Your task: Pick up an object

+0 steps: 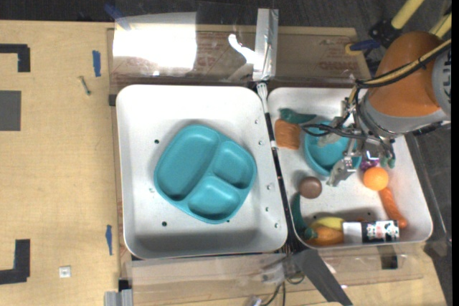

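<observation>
My gripper (353, 163) hangs low over the right bin (419, 186), at the right rim of a small teal bowl (324, 151). An orange ball (375, 178) lies just right of the gripper, with an orange carrot (392, 206) below it. A brown ball (310, 188) rests below the bowl. Along the bin's front wall lie a yellow banana (328, 225), an orange piece (324, 236) and a white-and-black bottle (370, 231). A brown-orange block (286, 134) sits at the bowl's left. Cables and the wrist hide part of the bowl.
The left bin (136, 118) holds a teal divided plate (206, 172). A dark green piece (296, 215) lies against the right bin's left wall. A clear plastic sheet (186, 46) and a metal post (266, 43) stand behind the bins. The arm's orange band (405, 79) looms at the right.
</observation>
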### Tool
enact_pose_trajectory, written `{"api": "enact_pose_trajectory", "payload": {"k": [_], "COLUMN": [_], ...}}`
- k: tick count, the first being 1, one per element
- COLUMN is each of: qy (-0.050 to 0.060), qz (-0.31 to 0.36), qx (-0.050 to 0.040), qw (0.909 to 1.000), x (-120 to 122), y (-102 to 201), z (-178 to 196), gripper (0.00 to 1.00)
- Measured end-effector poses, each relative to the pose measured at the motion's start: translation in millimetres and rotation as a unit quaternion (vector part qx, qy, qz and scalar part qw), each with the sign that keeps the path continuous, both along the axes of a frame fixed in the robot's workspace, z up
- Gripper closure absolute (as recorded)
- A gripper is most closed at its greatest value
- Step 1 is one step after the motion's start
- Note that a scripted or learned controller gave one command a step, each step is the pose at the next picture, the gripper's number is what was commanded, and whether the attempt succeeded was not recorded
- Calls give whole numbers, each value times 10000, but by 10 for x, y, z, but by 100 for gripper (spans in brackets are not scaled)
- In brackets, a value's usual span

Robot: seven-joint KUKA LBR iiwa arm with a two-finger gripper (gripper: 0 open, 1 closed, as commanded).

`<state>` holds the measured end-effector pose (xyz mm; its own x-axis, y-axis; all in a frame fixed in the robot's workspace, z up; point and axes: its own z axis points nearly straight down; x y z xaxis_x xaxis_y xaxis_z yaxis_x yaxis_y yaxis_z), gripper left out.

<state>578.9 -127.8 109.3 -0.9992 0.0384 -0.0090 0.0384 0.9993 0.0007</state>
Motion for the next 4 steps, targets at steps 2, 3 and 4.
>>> {"api": "enact_pose_trajectory", "payload": {"k": [2, 3, 4], "qy": [4, -34, -70], "qz": [-1497, -1063, -858], "qx": [4, -5, -16], "qw": [9887, 9943, 9963], "x": [204, -361, -800], "y": [-59, -267, -271], "z": [-189, -184, -179], "gripper": [0, 0, 0]}}
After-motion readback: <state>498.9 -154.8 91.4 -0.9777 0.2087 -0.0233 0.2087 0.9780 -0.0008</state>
